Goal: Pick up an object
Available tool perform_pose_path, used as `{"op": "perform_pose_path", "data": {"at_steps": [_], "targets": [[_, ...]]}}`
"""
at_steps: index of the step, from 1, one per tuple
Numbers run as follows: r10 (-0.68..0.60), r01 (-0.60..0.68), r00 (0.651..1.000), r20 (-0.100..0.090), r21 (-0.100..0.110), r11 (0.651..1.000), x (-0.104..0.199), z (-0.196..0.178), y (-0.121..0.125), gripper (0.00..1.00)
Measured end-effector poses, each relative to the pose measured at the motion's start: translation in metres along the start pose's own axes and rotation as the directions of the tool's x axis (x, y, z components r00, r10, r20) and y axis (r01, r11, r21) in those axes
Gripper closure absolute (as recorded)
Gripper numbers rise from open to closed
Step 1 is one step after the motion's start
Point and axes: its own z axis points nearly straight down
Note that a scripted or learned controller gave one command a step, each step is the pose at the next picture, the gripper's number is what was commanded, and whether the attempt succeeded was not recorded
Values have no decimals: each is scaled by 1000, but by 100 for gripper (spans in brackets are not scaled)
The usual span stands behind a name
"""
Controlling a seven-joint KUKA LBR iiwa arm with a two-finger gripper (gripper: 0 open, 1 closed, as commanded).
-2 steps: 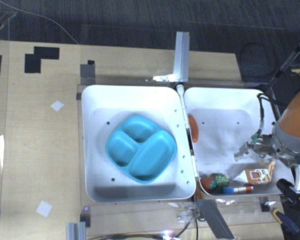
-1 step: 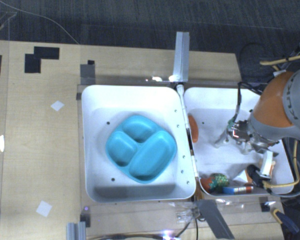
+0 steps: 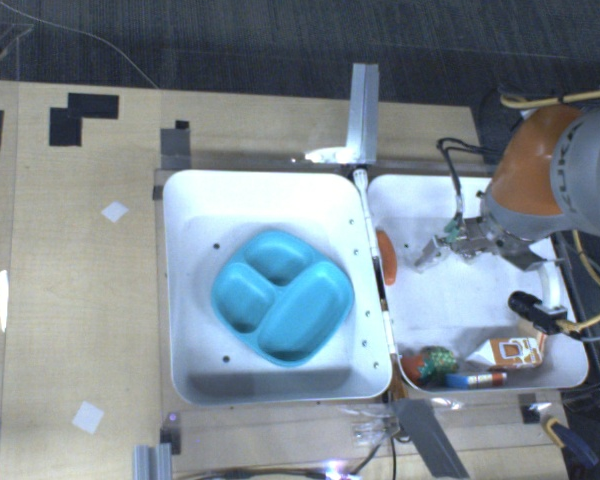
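Observation:
My gripper (image 3: 432, 250) hangs over the upper middle of the right bin (image 3: 450, 308), pointing left, and nothing shows in it. An orange oblong object (image 3: 386, 255) leans against that bin's left wall, just left of the gripper and apart from it. Along the bin's front edge lie a green knobbly object (image 3: 437, 361), a thin red and blue piece (image 3: 472, 378) and a small orange and white carton (image 3: 517, 351). The arm's orange band (image 3: 525, 173) sits above the bin's right side.
The left bin (image 3: 180, 268) holds a blue divided tray (image 3: 280, 298) that covers most of its floor. A metal post (image 3: 364, 113) stands behind the wall between the bins. The wooden bench (image 3: 70, 298) lies open to the left.

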Motion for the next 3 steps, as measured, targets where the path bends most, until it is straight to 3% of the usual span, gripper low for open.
{"op": "perform_pose_path", "data": {"at_steps": [1, 2, 3], "targets": [[65, -65, 998, 0, 3, 998, 15, -14, 82, 0], [372, -372, 928, 1, 6, 928, 70, -97, 48, 0], [357, -357, 934, 0, 6, 934, 44, -2, -4, 0]]}}
